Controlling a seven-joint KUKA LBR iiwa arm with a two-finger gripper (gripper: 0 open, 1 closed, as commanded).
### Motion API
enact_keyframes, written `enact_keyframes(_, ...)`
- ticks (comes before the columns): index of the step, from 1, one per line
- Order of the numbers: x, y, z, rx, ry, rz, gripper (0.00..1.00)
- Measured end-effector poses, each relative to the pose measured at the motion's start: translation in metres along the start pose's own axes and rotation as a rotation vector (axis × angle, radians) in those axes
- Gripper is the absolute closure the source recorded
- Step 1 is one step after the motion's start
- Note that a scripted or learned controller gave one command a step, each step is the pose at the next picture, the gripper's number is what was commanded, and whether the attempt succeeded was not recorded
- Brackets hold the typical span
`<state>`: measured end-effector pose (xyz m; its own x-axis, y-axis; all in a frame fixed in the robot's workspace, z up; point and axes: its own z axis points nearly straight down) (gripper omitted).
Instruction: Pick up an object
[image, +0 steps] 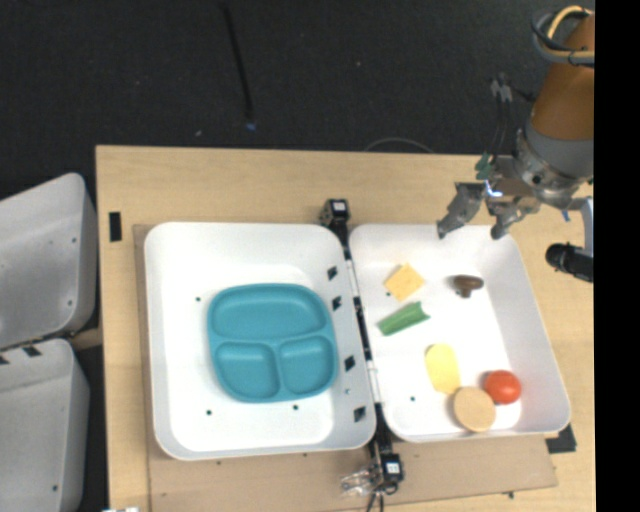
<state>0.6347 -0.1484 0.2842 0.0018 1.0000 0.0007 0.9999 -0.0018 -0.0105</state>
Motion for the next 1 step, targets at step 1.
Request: enact_keyframes(1, 0.0003, 0.0017, -0.0074, -0.012, -0.001, -0.002, 0.00)
